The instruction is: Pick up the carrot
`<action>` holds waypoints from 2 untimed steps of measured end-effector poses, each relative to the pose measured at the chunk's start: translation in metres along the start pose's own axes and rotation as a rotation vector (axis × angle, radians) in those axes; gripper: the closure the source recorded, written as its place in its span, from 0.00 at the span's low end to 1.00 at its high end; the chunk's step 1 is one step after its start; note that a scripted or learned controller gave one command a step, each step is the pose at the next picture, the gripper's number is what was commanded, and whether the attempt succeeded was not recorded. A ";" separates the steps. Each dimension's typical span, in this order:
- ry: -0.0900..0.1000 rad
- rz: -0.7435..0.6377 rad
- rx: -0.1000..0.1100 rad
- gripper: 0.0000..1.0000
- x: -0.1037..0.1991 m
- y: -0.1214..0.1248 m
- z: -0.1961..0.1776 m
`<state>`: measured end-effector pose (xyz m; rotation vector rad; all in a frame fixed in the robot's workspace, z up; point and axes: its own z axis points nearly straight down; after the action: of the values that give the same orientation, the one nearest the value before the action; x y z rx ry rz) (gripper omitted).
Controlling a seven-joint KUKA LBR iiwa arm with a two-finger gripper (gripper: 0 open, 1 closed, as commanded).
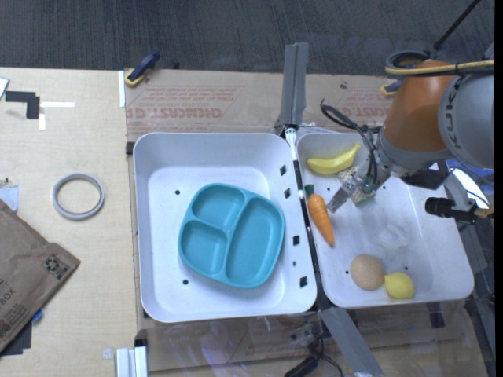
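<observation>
The orange carrot with a green top lies in the right bin, along its left wall, tip pointing toward the front. My gripper hangs just right of the carrot's top end, above the bin floor, slanting down to the left. It does not touch the carrot, and nothing shows between its fingers.
A yellow banana lies at the back of the right bin, close behind the gripper. A tan egg and a yellow lemon sit near the front. The left bin holds a blue divided plate. A tape ring lies on the bench.
</observation>
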<state>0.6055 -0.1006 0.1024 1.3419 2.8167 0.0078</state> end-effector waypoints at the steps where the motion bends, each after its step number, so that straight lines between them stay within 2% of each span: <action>1: -0.004 -0.385 -0.003 0.00 0.000 -0.026 -0.001; 2: 0.021 -0.691 0.006 0.00 0.047 -0.052 0.009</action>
<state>0.5360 -0.0973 0.0922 0.3112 3.1249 0.0014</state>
